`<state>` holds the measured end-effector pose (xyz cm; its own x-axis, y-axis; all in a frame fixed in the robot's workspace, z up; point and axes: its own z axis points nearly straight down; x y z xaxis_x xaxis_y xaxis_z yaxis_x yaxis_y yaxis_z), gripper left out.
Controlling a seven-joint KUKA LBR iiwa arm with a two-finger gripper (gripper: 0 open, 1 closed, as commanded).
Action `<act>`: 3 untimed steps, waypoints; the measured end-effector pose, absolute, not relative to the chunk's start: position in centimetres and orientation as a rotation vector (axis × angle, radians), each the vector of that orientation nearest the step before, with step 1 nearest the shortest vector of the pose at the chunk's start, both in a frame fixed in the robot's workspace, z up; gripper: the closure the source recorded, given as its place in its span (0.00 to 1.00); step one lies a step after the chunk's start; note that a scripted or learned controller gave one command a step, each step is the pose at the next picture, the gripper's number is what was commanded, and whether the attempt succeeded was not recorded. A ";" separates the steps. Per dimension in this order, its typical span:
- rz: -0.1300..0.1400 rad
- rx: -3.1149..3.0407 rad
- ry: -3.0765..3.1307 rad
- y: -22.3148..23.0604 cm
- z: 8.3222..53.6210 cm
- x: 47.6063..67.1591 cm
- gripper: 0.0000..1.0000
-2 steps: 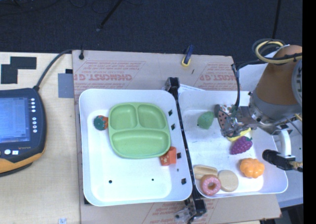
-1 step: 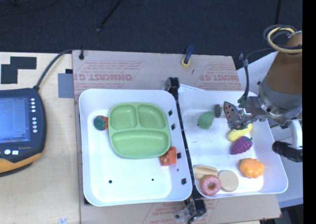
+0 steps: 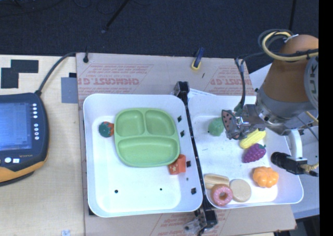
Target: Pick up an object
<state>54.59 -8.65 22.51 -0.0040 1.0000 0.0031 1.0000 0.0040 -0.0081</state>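
On the desk (image 3: 52, 188) sit two white bins side by side. The left bin (image 3: 130, 198) carries a green divided plate (image 3: 146, 137), with a small green-and-red toy (image 3: 106, 129) at its left edge and an orange block (image 3: 178, 165) at its lower right corner. Over the right bin (image 3: 291, 193) reaches the grey arm (image 3: 289, 81); its gripper (image 3: 230, 125) hangs low beside a green round toy (image 3: 215, 127), and whether it is released or clenched I cannot tell. Near it lie a yellow corn cob (image 3: 253, 138), purple grapes (image 3: 254, 153), an orange pumpkin (image 3: 265, 176), a hot dog bun (image 3: 216, 180), a tan cookie (image 3: 241, 189) and a pink donut (image 3: 222, 195).
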 end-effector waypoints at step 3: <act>0.008 -2.211 -2.222 5.8 23.1 50.5 1.00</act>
<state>50.48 5.78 23.13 -0.0050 1.0000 0.0016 0.9999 0.0050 -0.0091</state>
